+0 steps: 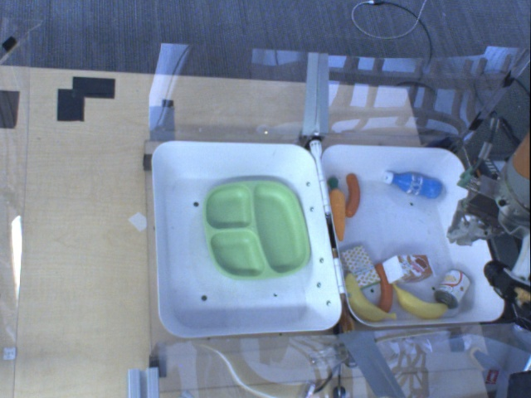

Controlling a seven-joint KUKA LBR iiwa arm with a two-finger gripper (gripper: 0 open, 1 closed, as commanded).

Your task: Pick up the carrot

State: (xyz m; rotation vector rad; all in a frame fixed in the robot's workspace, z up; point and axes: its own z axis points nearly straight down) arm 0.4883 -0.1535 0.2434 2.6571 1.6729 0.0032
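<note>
Smooth tapered carrot (pixel 337 213) against bin wall (pixel 328 222); metal tool (pixel 470 226), grip state indiscernible.

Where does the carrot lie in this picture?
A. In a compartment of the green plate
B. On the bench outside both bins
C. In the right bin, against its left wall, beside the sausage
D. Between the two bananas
C. The carrot lies lengthwise along the left wall of the right bin, with the sausage just to its right; the green plate sits in the other bin.

No text, label or number here is legible.
</note>
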